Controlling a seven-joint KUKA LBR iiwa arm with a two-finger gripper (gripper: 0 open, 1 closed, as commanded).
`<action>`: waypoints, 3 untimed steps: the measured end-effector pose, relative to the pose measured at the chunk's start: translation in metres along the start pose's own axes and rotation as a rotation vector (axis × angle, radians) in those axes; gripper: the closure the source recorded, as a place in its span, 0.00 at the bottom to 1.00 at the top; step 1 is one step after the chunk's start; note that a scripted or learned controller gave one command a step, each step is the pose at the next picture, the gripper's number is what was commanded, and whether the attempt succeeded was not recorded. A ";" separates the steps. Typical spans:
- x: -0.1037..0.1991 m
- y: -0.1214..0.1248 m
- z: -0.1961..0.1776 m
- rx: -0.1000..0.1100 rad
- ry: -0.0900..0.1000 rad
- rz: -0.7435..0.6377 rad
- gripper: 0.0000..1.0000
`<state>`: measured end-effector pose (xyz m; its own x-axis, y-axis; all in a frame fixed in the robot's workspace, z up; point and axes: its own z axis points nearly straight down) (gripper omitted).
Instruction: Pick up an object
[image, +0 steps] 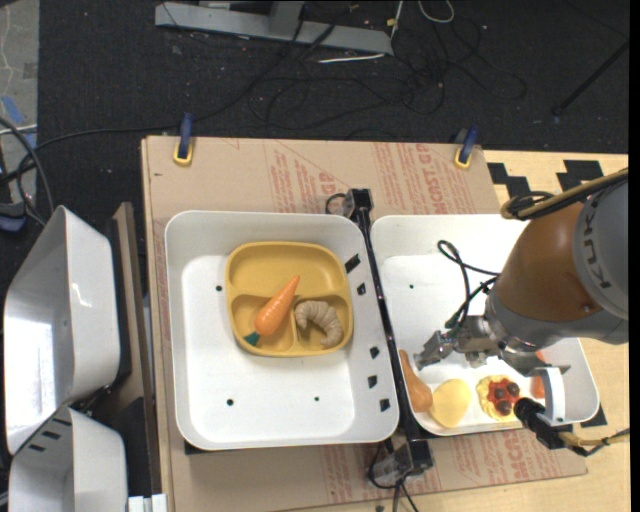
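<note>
Gripper (438, 352) hovering low in right bin (420, 250); fingers' state — cannot tell. Nearest object, orange sausage-like piece (416, 384), lying just below-left of gripper, long axis running steeply toward bin's near edge; yellow piece (451, 402) beside.

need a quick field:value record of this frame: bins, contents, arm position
left bin: holds a yellow divided plate
plate contents: toy carrot lying across a divider; pale shrimp-like piece in the lower right compartment
right bin: small food toys along the near edge
right bin items: orange-tan piece, pale yellow piece, yellow piece with red spots
arm: over the right bin, reaching in from the right
gripper: low, just above the food toys; grasp cannot be told
</note>
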<state>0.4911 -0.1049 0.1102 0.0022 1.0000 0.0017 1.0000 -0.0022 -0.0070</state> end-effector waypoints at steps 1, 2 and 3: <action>0.000 0.000 0.018 -0.007 -0.002 0.001 0.00; 0.000 0.000 0.008 -0.007 -0.002 0.002 1.00; 0.007 0.008 -0.041 -0.011 -0.003 -0.005 1.00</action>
<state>0.4998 -0.0982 0.1507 -0.0032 1.0000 -0.0008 1.0000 0.0032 0.0042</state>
